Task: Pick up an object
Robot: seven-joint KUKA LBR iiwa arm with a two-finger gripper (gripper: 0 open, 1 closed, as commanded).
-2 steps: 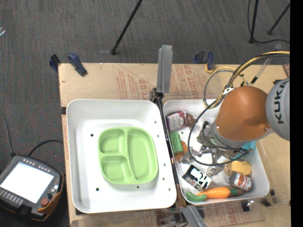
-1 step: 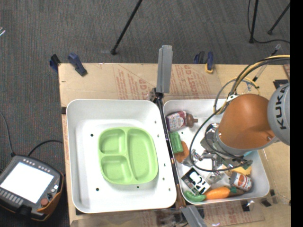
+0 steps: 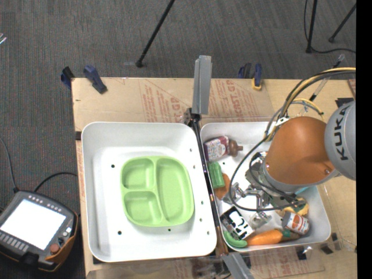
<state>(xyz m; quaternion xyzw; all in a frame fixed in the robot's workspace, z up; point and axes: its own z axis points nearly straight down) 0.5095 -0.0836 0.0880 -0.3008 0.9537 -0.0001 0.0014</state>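
Note:
My gripper (image 3: pixel 263 205) reaches down into the right bin (image 3: pixel 256 129) below the orange wrist band, low among the objects there. Around it lie a pink bottle with a brown cap (image 3: pixel 220 148), a green item (image 3: pixel 216 172), a black-and-white box (image 3: pixel 235 222), an orange carrot (image 3: pixel 265 238) and a small can (image 3: pixel 295 222). The wrist and cables hide what sits directly beneath the gripper.
The left bin (image 3: pixel 96 156) holds a green divided plate (image 3: pixel 157 190). A grey post (image 3: pixel 201 86) stands upright at the back between the two bins. A teach pendant (image 3: pixel 35 228) lies on the floor at lower left. Clamps (image 3: pixel 93 77) sit on the bench's back edge.

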